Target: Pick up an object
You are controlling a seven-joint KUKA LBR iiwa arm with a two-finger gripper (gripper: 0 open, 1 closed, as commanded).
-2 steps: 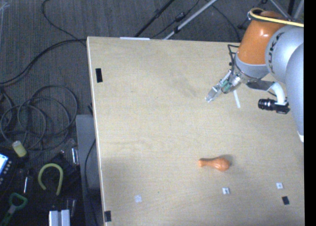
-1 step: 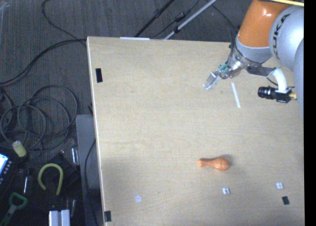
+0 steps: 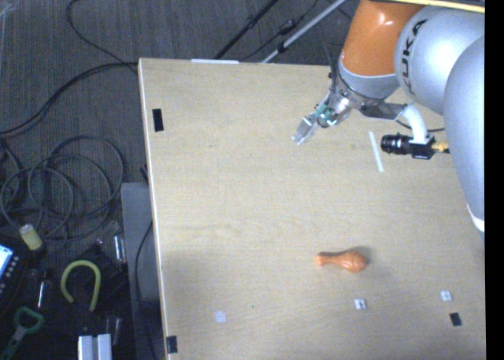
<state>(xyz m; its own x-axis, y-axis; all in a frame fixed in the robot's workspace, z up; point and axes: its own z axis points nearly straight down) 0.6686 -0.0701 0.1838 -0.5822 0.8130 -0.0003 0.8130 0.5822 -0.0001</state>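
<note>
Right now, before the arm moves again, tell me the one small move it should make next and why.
Probably carry the gripper toward the near side of the bench, until it is above the orange object. The gripper sits near the far edge with nothing seen between its fingers, while the orange object lies alone, well apart from it, on the bare surface closer to the camera.
</note>
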